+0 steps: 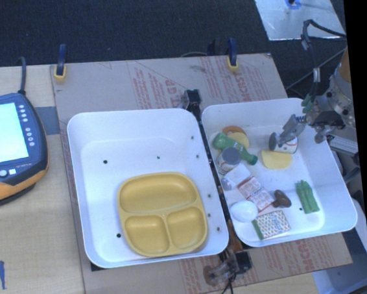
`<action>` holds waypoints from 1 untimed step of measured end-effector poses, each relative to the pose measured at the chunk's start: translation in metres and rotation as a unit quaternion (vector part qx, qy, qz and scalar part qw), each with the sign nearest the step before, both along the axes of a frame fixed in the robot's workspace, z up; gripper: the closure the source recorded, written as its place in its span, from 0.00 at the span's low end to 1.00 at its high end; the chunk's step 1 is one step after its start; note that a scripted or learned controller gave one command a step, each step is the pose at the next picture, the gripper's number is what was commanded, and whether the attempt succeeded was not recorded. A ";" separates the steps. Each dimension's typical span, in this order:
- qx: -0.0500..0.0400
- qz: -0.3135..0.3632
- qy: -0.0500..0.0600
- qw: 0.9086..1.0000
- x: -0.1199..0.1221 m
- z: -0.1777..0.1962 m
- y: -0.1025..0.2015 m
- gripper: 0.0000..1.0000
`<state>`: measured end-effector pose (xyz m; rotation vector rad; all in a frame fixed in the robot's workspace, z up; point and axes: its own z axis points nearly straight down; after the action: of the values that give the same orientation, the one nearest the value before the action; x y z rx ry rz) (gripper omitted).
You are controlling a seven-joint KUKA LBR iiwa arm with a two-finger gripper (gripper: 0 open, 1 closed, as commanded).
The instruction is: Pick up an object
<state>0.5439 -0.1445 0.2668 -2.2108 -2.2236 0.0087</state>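
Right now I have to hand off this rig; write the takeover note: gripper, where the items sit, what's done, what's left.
Gripper: low in the right bin, far side, beside the yellow wedge; nothing visibly held.
Right bin items: green bottle, green block, white oval piece, patterned packet.
Left bin: yellow divided tray.
Done: no pick visible.
Left: grasp one item and lift.

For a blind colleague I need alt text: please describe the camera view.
A grey two-finger gripper hangs over the right white bin, above a pale yellow wedge among small items such as a green bottle. The left white bin holds a yellow divided plastic tray.
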 end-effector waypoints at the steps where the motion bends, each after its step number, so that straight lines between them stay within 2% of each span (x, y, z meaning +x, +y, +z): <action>1: -0.001 0.001 -0.001 1.000 0.037 -0.177 -0.017 0.00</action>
<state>0.5806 -0.1617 0.0898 -2.2105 -2.2263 0.0084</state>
